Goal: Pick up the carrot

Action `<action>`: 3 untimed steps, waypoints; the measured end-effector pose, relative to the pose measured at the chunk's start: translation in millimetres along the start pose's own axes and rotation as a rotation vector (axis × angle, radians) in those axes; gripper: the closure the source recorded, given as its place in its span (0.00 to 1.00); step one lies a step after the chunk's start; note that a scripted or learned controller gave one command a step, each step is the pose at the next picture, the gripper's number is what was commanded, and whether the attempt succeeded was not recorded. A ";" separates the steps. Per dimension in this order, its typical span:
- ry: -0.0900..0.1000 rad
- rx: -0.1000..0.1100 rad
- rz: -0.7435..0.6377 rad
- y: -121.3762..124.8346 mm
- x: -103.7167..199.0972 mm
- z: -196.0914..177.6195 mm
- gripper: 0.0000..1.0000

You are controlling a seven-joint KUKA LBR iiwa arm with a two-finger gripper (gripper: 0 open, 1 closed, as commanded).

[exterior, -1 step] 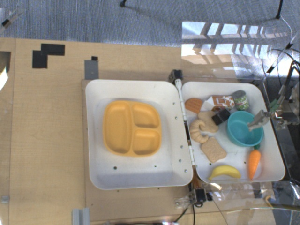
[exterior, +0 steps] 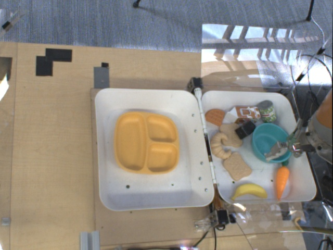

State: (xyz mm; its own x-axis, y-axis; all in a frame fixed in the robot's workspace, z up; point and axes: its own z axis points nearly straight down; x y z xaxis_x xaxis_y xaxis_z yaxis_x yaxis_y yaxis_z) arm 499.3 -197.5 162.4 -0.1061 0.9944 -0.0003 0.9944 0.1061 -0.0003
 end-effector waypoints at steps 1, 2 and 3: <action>-0.005 -0.011 -0.404 -8.1 -7.1 72.6 0.00; 0.013 -0.021 -0.426 0.1 5.3 58.7 1.00; 0.005 -0.018 -0.419 -2.7 -0.5 58.7 0.00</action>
State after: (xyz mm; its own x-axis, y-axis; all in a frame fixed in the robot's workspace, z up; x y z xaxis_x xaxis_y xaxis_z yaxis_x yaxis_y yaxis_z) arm 496.7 -198.3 103.7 -0.5011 0.8654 0.0015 0.8653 0.5010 0.0178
